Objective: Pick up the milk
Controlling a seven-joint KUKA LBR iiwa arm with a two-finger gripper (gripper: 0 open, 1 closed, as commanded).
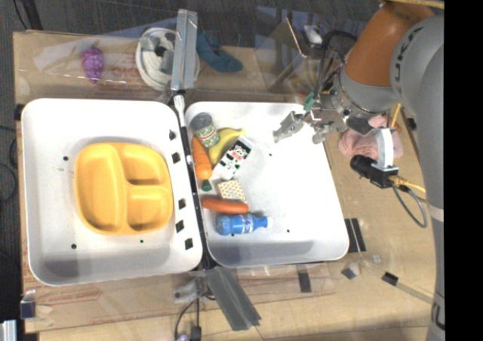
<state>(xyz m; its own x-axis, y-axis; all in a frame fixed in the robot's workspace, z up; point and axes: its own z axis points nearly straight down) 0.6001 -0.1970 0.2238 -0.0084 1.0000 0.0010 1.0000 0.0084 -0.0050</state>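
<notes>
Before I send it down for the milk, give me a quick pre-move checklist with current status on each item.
1. Milk carton located, against the right bin's left side: ok.
2. Clear room around it: not ok; the banana, carrot and a patterned packet crowd it.
3. Carton upright: not ok; it looks tipped over, lying at a slant.
4. Gripper free of load: ok; nothing visible between its fingers.
5. Gripper lined up over the carton: not ok; it sits near the bin's upper right, apart from the pile.
6. Blue bottle out of the approach: ok; it lies lower in the bin.
</notes>
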